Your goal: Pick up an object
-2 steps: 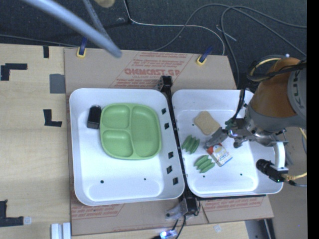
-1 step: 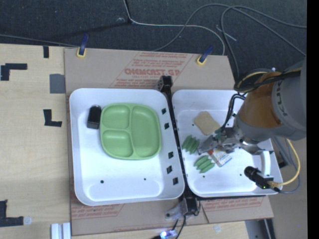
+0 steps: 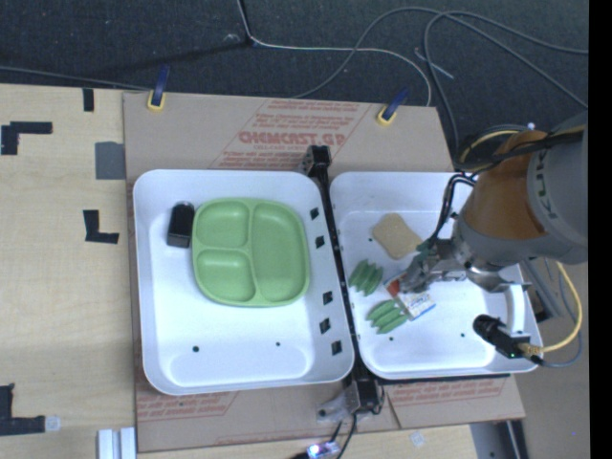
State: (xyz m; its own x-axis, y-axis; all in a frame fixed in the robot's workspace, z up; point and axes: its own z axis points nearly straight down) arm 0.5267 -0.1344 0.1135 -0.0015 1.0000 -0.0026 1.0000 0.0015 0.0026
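- Basically: wooden counter (image 3: 57,285), cardboard sheet (image 3: 287,132), dark carpet behind.
- Left bin (image 3: 153,352): green plate (image 3: 252,252), black block (image 3: 181,224).
- Claw (image 3: 417,277) low in right bin (image 3: 449,357); grip state can't tell.

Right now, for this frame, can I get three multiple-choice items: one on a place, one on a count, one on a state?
1. Where does the green divided plate lie?
A. left bin
B. right bin
C. on the cardboard

2. How many compartments does that plate have?
A. two
B. three
C. five

3. How does the tool stand?
A. raised high above the left bin
B. low in the right bin, among the small items
C. parked outside both bins

Answers:
1 A, it lies in the left bin beside a black block.
2 B, ridges divide three sections.
3 B, it sits by the green pieces.
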